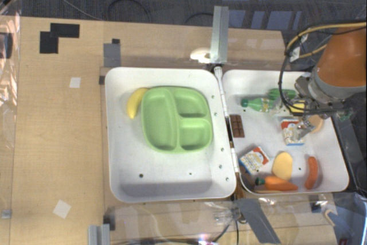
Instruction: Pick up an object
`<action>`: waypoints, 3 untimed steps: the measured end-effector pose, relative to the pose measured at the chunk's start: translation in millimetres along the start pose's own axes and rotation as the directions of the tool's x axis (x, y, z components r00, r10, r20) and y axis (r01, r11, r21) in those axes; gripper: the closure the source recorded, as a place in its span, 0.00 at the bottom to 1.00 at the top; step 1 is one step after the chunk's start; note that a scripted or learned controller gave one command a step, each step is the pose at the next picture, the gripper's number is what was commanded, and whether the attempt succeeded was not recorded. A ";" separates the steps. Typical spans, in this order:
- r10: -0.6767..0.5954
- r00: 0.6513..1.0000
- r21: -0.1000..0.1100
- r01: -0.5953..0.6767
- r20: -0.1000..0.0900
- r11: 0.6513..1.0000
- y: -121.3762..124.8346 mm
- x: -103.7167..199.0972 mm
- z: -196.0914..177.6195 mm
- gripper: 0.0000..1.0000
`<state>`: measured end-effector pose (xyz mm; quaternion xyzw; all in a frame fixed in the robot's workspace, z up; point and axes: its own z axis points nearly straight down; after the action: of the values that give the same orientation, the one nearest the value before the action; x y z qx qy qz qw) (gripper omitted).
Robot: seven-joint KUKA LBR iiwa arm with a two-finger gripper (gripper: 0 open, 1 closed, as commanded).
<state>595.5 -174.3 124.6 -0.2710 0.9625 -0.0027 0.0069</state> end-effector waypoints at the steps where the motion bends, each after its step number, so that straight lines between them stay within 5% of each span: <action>1: 0.024 1.000 0.001 -0.024 0.001 1.000 -2.9 50.5 33.8 0.00; 2: 0.202 0.979 -0.003 -0.202 0.001 0.979 10.2 -33.7 36.1 0.00; 3: 0.315 0.949 0.000 -0.315 0.001 0.949 28.2 26.9 33.7 0.00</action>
<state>558.4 -164.3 90.4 -0.1142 0.9934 -0.0018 0.0076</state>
